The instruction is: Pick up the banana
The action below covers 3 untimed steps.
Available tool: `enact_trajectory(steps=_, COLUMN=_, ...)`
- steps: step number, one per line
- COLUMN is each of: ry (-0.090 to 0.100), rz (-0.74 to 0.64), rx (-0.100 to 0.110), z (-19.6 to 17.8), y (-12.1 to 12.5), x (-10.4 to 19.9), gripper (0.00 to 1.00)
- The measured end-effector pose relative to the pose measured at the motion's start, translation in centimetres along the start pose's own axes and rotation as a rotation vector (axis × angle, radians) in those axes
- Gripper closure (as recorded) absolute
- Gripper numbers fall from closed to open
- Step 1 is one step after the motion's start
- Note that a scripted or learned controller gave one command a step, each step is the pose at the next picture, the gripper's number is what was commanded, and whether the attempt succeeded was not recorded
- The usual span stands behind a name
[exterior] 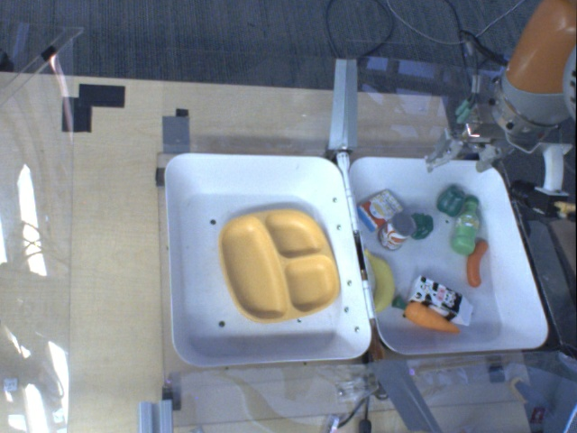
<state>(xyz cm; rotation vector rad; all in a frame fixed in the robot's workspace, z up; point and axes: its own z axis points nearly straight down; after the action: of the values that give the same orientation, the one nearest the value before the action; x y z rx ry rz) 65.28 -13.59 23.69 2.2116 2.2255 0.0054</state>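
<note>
The yellow banana (382,280) lies in the right bin (516,242) against its left wall, near the divider between the bins. My gripper (462,154) hangs over the back edge of the right bin, well behind and to the right of the banana. Its two fingers are spread apart with nothing between them.
The right bin also holds a red-and-white can (385,216), a green bottle (463,224), a small carrot (476,262), a larger carrot (431,317) and a black-and-white carton (441,298). A yellow divided tray (279,262) lies in the left bin (189,242).
</note>
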Motion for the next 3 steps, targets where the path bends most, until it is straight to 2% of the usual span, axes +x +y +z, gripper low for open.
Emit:
enact_trajectory(steps=1, ry=-0.006, rz=-0.273, rx=-0.019, z=9.2, y=-3.3, x=1.0, gripper=0.0)
enact_trajectory(steps=2, ry=-0.01, rz=-0.226, rx=-0.035, z=10.6, y=-6.3, x=1.4, gripper=0.0)
enact_trajectory(steps=3, ry=-0.009, rz=-0.239, rx=-0.036, z=10.8, y=-6.7, x=1.8, gripper=0.0)
